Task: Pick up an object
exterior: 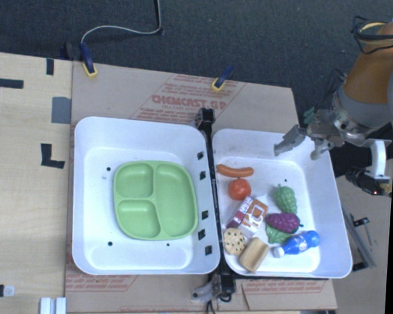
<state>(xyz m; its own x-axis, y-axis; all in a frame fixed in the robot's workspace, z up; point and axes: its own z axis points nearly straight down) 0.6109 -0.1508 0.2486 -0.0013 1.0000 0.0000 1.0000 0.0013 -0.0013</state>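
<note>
The grey arm (373,78) reaches in from the right at the far side, its orange band uppermost. Below the wrist, the pincer (303,145) points down and leftward, its two fingers (286,142) spread apart, with nothing between them.

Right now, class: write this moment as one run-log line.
gripper: open, above right bin far edge | holding: nothing | hot dog, tomato: untouched | left bin: green plate

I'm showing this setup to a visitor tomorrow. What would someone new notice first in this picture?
Probably the bright green divided plate, alone in the left bin. Next, the cluster of toy food in the right bin: a hot dog, a tomato, purple grapes and a blue bottle. The gripper hangs open over that bin's far right corner, holding nothing.
</note>
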